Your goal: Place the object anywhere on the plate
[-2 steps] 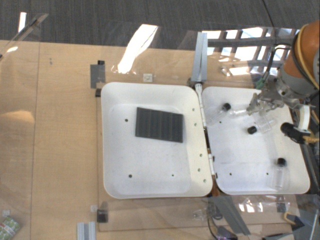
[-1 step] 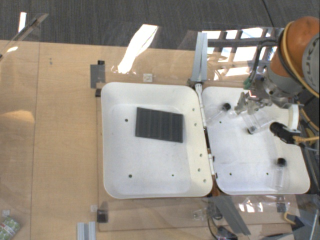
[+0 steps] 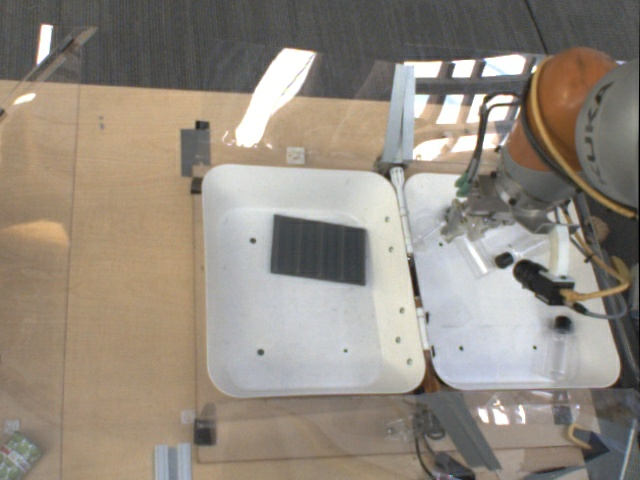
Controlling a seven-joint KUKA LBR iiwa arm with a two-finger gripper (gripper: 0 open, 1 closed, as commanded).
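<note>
The plate (image 3: pixel 318 250) is a dark grey ribbed rectangle lying flat in the back half of the left bin (image 3: pixel 230 348). My gripper (image 3: pixel 472 240) hangs over the back left part of the right bin (image 3: pixel 480 353), well to the right of the plate and across the divider between the bins. A small clear tube with a black cap (image 3: pixel 561 343) lies near the right bin's front right corner, apart from the gripper. The frame shows nothing clearly held in the gripper.
The grey arm with its orange band (image 3: pixel 560 88) reaches in from the back right, and its black connector (image 3: pixel 535 278) and cables (image 3: pixel 600 293) trail over the right bin. A metal frame (image 3: pixel 402 108) stands behind the bins. Wooden bench surface (image 3: pixel 100 268) lies to the left.
</note>
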